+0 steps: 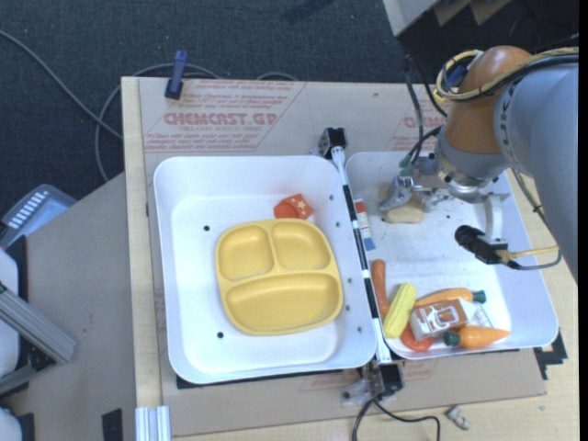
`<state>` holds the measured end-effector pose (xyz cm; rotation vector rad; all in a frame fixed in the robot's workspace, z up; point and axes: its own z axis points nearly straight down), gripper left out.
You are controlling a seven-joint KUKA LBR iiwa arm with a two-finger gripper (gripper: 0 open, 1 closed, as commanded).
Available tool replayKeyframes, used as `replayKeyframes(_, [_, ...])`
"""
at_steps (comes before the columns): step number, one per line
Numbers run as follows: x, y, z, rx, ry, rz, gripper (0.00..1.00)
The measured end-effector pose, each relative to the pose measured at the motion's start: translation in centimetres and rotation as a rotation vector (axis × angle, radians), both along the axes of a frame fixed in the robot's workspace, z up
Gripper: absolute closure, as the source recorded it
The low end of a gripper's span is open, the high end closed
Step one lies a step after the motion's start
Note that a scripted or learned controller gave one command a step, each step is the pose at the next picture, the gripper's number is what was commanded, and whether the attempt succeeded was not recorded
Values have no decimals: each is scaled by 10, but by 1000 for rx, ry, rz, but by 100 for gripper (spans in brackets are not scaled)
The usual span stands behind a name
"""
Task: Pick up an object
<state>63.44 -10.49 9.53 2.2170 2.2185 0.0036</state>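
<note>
This is a robot lab. The bench (276, 108) has a protective board, loose cables (55, 72) and dark carpet (92, 16).

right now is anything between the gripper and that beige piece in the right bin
Nothing visible stands between them. The gripper sits directly over the beige piece near the back of the right bin; the corn and carrots lie toward the front.

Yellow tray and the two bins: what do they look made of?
Yellow tray: likely moulded plastic, smooth with a soft sheen, three rounded compartments pressed in one piece. Left bin and right bin: apparently thin white plastic, semi-gloss, with rounded rims; the right one's floor looks scuffed and speckled.
</note>
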Motion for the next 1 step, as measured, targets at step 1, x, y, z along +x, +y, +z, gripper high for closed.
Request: replayKeyframes(1, [-56, 72, 90, 3, 6, 1, 100])
